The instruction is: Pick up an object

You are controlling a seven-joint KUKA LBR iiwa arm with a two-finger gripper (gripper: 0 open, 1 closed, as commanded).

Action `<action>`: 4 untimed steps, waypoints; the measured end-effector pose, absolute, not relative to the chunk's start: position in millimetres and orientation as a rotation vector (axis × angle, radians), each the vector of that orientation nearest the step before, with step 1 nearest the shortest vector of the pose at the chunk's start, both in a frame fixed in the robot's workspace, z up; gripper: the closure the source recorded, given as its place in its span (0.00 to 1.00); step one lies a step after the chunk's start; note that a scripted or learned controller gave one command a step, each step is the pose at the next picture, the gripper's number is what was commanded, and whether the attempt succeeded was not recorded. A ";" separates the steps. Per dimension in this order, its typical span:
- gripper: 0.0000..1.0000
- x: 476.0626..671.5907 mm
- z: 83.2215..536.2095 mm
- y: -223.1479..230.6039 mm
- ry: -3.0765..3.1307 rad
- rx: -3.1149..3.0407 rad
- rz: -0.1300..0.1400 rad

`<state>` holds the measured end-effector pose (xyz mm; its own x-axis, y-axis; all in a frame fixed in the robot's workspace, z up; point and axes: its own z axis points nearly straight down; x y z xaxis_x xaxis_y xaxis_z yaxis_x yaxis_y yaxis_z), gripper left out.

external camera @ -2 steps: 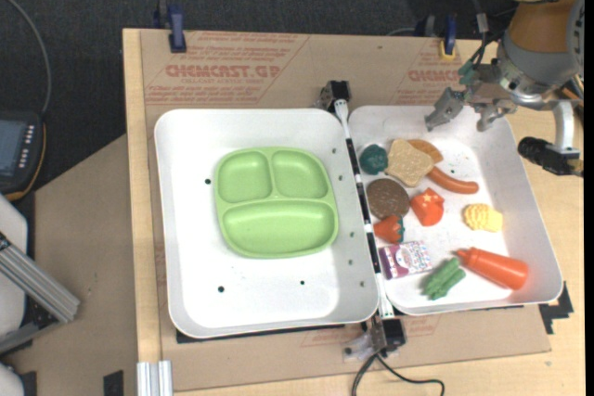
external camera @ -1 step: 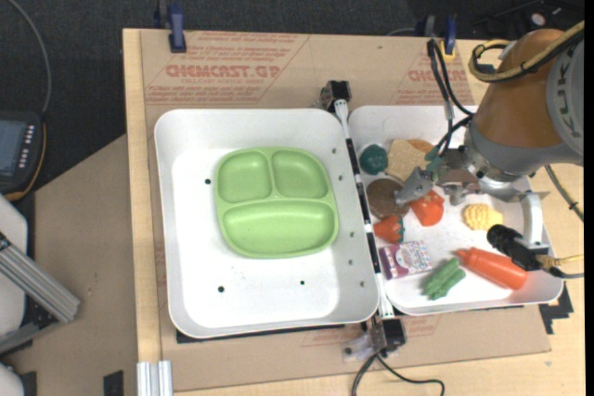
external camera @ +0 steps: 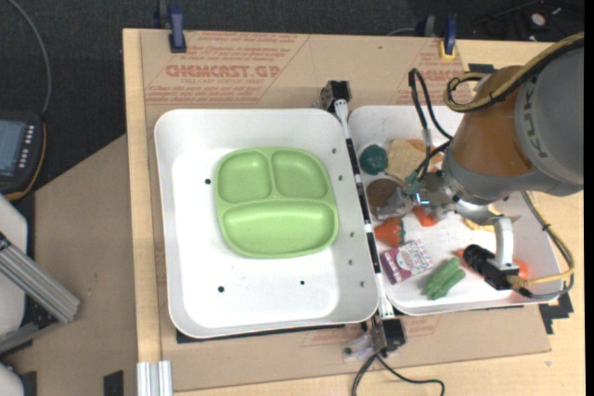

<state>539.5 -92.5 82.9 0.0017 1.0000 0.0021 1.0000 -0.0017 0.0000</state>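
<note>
Gripper (external camera: 419, 198): low in the right bin (external camera: 538, 218), among the clutter near its left wall; released or clenched, cannot tell from here; nothing seen in its grasp.
Orange piece (external camera: 428, 218): just beside the gripper, nearer side.
Brown disc (external camera: 381, 193): just left of the gripper.
Red piece (external camera: 391, 230): below the disc, by the bin's left wall.
Teal ball (external camera: 373, 159): far left corner area.
Tan sheet (external camera: 405, 152): beside the ball.
Purple packet (external camera: 406, 261): near front, lying flat.
Green stick (external camera: 444, 278): touching the packet's right side.
Left bin (external camera: 186, 227): holds a green plate (external camera: 276, 202), three compartments, well apart from the gripper.
</note>
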 end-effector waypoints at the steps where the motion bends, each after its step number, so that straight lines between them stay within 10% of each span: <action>1: 1.00 541.8 97.6 -93.2 -2.225 -2.227 -0.009; 2: 1.00 547.1 152.4 -183.6 -2.221 -2.234 0.000; 3: 1.00 591.1 215.5 -155.8 -2.234 -2.222 -0.009; 4: 1.00 589.5 135.3 -121.6 -2.220 -2.214 0.004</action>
<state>589.5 -121.6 135.3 -0.0029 1.0000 0.0026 1.0000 0.0029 -0.0061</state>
